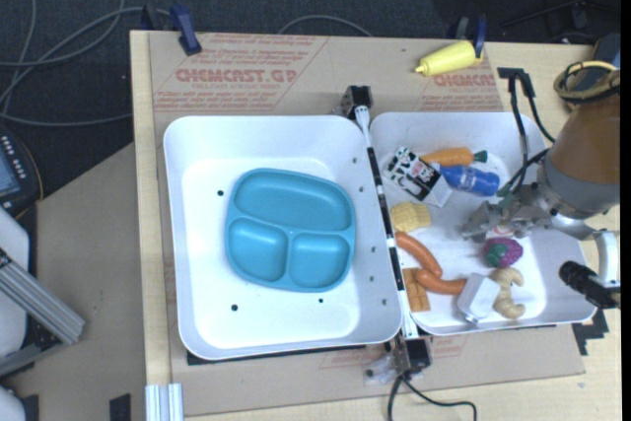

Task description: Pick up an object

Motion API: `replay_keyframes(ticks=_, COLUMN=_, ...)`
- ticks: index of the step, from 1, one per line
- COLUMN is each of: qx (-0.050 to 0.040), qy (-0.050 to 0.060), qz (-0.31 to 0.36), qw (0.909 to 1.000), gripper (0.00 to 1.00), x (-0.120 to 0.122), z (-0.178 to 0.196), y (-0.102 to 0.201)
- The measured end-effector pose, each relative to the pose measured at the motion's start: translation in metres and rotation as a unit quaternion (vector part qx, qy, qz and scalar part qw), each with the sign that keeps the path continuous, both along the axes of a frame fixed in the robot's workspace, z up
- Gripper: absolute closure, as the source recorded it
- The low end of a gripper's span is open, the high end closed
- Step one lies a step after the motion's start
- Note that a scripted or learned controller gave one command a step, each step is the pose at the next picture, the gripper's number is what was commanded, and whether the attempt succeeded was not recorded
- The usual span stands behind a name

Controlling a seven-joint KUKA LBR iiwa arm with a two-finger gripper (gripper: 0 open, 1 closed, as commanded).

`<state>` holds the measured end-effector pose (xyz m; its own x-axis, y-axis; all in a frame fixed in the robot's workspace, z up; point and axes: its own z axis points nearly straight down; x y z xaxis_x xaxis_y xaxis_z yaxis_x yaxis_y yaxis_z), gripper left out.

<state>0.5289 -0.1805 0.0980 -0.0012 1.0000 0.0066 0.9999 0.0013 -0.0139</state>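
My gripper (496, 222) hangs low over the right bin (513, 125), reaching in from the right under the orange-banded wrist. Its tip is just above a purple and green toy fruit (503, 252), and nothing can be seen held in it. Around it lie a blue bottle (471, 179), an orange carrot (449, 156), a black-and-white carton (412, 173), a yellow corn piece (410, 216), a red-orange sausage (419, 252), an orange piece (440, 285), a grey block (474, 297) and a beige peanut shape (509, 295).
In the left bin (197, 163) lies a blue divided plate (289, 229). A yellow item (449, 59) rests on the bench behind the right bin. Black cables (523, 104) run over that bin's far right corner.
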Motion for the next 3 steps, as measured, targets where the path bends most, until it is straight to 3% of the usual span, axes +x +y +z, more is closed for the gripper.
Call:
replay_keyframes(ticks=1, qx=-0.0015, qy=-0.004, qz=-0.001, qw=1.0000, gripper=0.00, x=-0.033, z=-0.015, y=0.019)
replay_keyframes(ticks=2, qx=-0.0034, qy=-0.008, qz=-0.001, qw=1.0000, gripper=1.00, x=-0.030, z=-0.003, y=0.018)
replay_keyframes(ticks=3, qx=-0.0039, qy=-0.016, qz=0.006, qw=0.9999, gripper=1.00, x=0.074, z=0.093, y=0.103)
